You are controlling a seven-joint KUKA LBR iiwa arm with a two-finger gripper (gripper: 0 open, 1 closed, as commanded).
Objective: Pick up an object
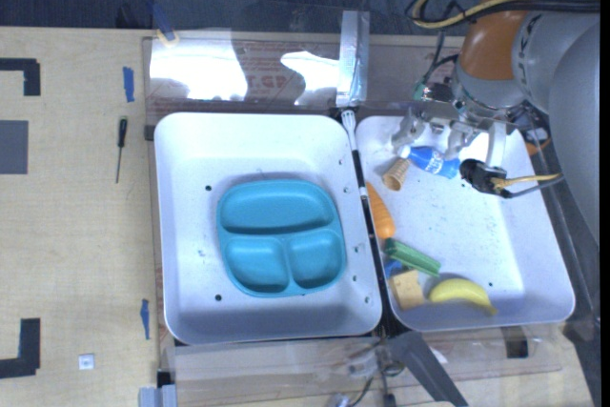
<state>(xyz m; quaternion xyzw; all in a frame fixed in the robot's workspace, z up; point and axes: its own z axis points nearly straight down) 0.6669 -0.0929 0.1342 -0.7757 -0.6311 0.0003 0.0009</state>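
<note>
My gripper [437, 136] hangs over the far left part of the right bin [534, 234], and its fingers stand apart, so it is open. A blue and white object [436, 163] lies on the bin floor just below the fingertips, and nothing is lifted between them. A tan cone-shaped piece [396, 172] lies to its left. Further toward the front are an orange carrot [381, 215], a green piece [412, 255], a tan block [407, 289] and a yellow banana [460, 292].
The left bin [181, 205] holds a blue divided plate [280, 235]. A divider edge [362, 195] separates the two bins. Cables [505, 176] trail from the wrist over the right bin. A clear plastic panel [248, 62] stands behind the bins.
</note>
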